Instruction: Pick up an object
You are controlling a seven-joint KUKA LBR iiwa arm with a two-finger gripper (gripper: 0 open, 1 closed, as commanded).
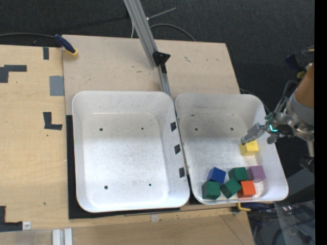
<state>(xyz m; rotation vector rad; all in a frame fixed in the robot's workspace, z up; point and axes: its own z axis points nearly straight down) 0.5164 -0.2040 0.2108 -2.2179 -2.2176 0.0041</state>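
My gripper [251, 136] reaches in from the right, over the right edge of the right bin [214, 106]. A yellow block [250, 147] sits directly under its tip and meets it in the view; whether the block is gripped cannot be told. Along the bin's front edge lies a cluster of blocks: a blue one [217, 175], a green one [238, 174], a purple one [257, 173], two more green ones [210, 190] [230, 188] and an orange one [248, 188].
The left bin [122, 101] stands next to the right one, sharing a raised rim in the middle. A slanted metal pole [145, 29] crosses the back of the bench. The wooden bench top [30, 116] extends to the left.
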